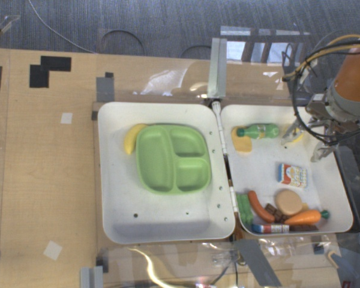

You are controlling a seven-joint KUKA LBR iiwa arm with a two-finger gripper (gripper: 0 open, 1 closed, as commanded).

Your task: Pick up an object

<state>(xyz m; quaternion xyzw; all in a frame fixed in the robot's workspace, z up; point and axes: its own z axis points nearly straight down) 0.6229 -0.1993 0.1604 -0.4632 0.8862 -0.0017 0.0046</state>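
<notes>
Here we are above the table [42, 179], two white bins side by side. The left bin [117, 221] carries a green divided tray [171, 159], three compartments, lying flat near the middle, and a yellow banana [131, 138] peeks out from under the tray's left edge, touching it.

Over to the right bin [339, 188], where the choices lie. At the far end, a green bottle [259, 131] on its side, yellow cap pointing left, and just beside it, nearer, a yellow wedge of cheese [243, 144]. A small yellow piece [294, 138] sits right of the bottle, close under the arm. In the middle, a small white and blue carton [292, 175] with an orange picture, apart from everything else.

Down at the near end it gets crowded: a round brown bun [289, 201], an orange carrot [303, 218] just right of and nearer than it, a red sausage [260, 207] lying at a slant, a green pod [244, 207] along the bin's left wall, and a marker-like stick [270, 227] along the near wall, all bunched and touching.

The arm [353, 80] comes in from the right, orange band showing, and the gripper [312, 138] hangs over the far right corner of the right bin. Its fingers look spread, with nothing between them.
</notes>
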